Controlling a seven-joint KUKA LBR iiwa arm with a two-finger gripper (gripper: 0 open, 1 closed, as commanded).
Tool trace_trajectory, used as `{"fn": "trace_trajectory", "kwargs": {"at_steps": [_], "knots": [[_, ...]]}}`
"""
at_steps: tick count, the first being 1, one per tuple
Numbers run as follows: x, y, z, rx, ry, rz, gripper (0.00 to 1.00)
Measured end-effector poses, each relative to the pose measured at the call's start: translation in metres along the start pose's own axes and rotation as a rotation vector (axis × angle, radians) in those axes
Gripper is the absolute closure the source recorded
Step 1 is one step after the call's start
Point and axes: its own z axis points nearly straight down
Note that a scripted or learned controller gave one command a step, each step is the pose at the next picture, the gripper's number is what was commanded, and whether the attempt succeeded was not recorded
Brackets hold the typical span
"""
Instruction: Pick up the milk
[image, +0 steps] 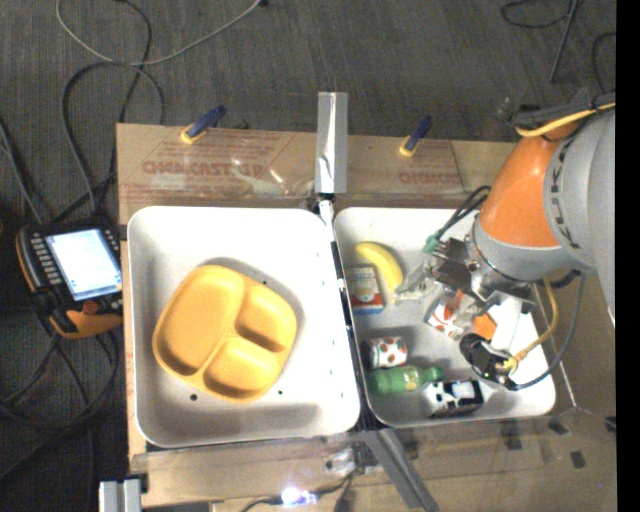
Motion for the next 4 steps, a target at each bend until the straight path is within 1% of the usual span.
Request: {"fn": "trace_trajectory", "kwargs": {"at_steps": [1, 2, 3, 4], "knots": [[-0.015, 0.057, 0.089, -0.039, 0.010, -0.001, 0.00], [-0.088, 0.090, 0.119, -0.016, 0.005, 0.064, 0.00], [-0.043, 0.037, 0.119, -0.017, 0.002, -0.123, 0.00], [-0.051, 0.105, -0.031, -0.003, 0.000, -0.236, 0.00]]}}
